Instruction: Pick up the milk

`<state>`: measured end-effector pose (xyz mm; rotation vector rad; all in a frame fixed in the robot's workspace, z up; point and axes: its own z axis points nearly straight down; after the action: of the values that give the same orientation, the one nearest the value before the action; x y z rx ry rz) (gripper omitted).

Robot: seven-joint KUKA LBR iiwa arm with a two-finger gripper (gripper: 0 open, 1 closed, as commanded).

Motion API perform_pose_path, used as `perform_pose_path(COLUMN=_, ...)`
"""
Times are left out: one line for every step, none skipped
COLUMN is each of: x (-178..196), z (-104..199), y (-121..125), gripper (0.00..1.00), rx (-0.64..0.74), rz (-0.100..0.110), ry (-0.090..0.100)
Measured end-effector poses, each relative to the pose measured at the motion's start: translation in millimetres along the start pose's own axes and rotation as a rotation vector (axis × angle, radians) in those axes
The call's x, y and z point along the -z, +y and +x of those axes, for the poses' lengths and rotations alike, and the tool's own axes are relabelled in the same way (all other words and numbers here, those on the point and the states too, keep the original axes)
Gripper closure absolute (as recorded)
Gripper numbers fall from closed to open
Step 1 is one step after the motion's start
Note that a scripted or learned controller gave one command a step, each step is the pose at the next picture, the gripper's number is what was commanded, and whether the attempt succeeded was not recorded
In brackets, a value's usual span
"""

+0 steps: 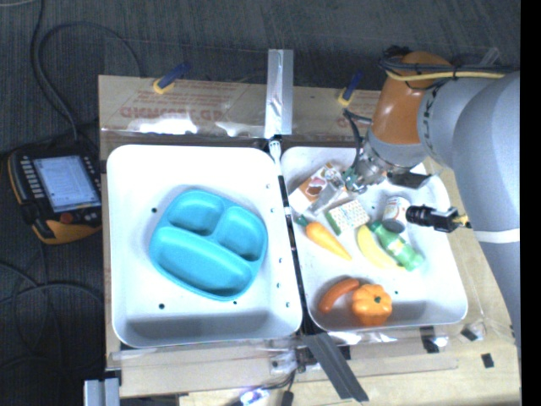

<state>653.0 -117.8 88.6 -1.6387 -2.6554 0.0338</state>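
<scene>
The gripper [359, 176] is low in the back part of the right bin [452, 307], near its middle from side to side. It is too small and cluttered here to tell whether it is spread or closed, and nothing can be seen held in it. Just in front of it, touching or nearly so, lies the milk [348, 216], a small white carton with green print, flat on the bin floor and turned at a slant. To the left of the gripper, close to the bin's left wall, sits a red-and-white packet [316, 185]. A carrot [326, 238] lies in front of the milk towards the left, and a banana [370, 248] lies in front towards the right, with a green bottle [400, 250] beside it. A small can [391, 207] is just right of the milk. At the front of the bin a pumpkin [372, 304] sits against a red sausage [336, 292]. The arm [473, 134] reaches in from the right, its orange band [399, 108] above the wrist. The left bin [135, 311] holds a blue divided tray [209, 242]. Both bins sit on the table [211, 104], and a teach pendant [55, 189] lies on the floor to the left.
</scene>
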Motion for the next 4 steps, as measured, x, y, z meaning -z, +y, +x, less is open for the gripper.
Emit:
perform_pose_path(x=96, z=32, y=4, gripper=0.0, rx=0.071, rz=-0.029, ry=-0.011)
perform_pose_path(x=27, z=10, y=5, gripper=0.0, rx=0.122, rz=-0.054, ry=-0.031)
perform_pose_path(x=96, z=25, y=15, gripper=0.0, rx=-0.046, rz=-0.029, ry=-0.007)
perform_pose_path(x=98, z=28, y=28, gripper=0.0, rx=-0.224, rz=-0.029, ry=-0.005)
